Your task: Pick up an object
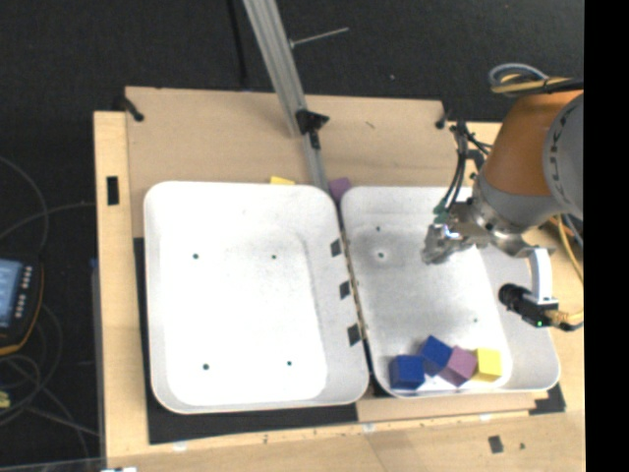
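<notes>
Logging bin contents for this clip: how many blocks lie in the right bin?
4, clustered at the near edge of the right bin: two blue blocks, a purple block, and a yellow block rightmost.

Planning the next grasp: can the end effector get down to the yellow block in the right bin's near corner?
Probably yes. The end effector hangs over bare floor of the right bin, nothing between it and the yellow block, though the purple block and bin wall crowd it.
</notes>
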Controlling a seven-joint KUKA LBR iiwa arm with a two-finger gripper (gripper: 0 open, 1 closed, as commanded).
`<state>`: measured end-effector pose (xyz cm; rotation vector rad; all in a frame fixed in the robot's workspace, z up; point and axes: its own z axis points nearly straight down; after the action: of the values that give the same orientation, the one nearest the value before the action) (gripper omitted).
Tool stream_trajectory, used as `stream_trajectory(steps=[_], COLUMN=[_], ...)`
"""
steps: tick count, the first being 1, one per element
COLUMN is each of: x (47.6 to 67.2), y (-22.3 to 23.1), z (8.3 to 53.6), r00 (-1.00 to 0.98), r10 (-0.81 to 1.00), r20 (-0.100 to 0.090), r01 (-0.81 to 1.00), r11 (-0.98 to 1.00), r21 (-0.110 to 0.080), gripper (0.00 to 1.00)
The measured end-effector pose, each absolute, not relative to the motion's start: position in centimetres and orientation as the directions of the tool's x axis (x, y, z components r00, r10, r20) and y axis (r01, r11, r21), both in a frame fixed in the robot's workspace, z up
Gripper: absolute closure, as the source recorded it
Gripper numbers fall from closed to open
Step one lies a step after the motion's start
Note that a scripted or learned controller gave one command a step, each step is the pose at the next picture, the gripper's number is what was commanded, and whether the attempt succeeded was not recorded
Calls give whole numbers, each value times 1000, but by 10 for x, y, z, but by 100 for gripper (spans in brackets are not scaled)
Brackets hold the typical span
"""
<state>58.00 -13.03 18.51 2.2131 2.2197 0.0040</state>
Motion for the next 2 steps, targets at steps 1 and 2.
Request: stream_trajectory(steps=[1,2], x=[604,540], y=[-84,-9], z=[191,197], r00=[-6,-8], r10=[1000,1000], r20=[-1,3], r01=[1000,1000], r11=[6,8], r21=[3,-1], gripper=[100,100])
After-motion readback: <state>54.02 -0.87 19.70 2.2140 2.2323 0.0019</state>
